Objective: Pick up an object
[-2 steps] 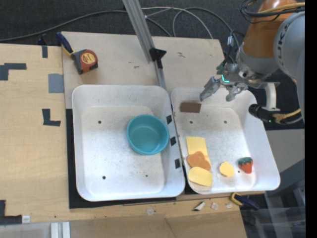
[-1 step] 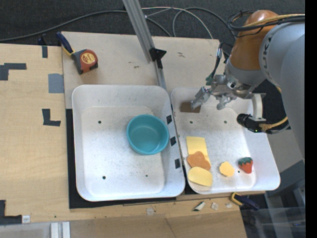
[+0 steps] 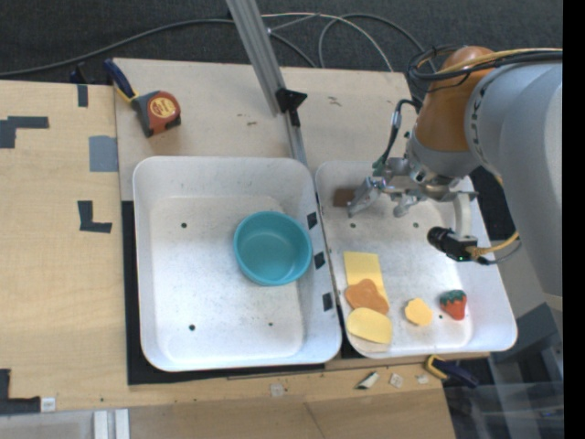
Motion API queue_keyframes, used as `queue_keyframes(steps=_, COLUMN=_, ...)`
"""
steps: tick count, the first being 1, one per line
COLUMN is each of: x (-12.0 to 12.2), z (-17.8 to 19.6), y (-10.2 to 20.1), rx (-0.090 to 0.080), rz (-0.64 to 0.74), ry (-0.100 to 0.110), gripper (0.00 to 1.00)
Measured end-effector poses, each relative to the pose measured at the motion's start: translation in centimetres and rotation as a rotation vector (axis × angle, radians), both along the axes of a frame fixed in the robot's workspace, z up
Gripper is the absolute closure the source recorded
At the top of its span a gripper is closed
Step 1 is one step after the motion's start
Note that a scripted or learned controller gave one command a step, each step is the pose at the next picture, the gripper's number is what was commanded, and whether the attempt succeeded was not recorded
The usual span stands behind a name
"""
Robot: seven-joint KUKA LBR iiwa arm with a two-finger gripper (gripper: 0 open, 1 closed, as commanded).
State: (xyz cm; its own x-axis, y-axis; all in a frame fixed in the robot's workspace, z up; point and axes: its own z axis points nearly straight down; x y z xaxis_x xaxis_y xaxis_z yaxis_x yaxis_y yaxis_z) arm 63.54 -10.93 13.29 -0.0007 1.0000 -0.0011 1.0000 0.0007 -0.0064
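Note:
My gripper point(image 3: 377, 206) hangs over the far part of the right bin point(image 3: 489, 341), open, with nothing between its fingers. A small brown block point(image 3: 341, 197) lies just left of the left fingertip, near the bin's far left corner. Closer to the front of the same bin lie a yellow square slice point(image 3: 362, 266), an orange piece point(image 3: 366, 295), a pale yellow oval point(image 3: 370, 326), a small round orange piece point(image 3: 419, 313) and a red strawberry point(image 3: 453, 304). A teal bowl point(image 3: 271, 247) sits in the middle of the left bin point(image 3: 164, 337).
A tape measure point(image 3: 157, 110) rests on the bench behind the left bin. A slanted metal pole point(image 3: 265, 62) stands behind the gap between the bins. The grey arm with its orange band point(image 3: 448, 108) covers the right bin's far right side.

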Motion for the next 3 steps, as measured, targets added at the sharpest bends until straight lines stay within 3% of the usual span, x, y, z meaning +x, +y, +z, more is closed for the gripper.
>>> queue_keyframes(steps=1, x=-0.1, z=-4.7, y=0.1, rx=-0.001, rz=0.001, ry=-0.004, gripper=0.0)
queue_keyframes(steps=2, x=0.0, z=-3.5, y=0.2, rx=0.001, rz=0.002, ry=-0.004, gripper=1.0)
queue_keyframes(steps=3, x=0.7, z=1.0, y=0.3, rx=0.001, rz=0.001, ry=-0.009, gripper=1.0)
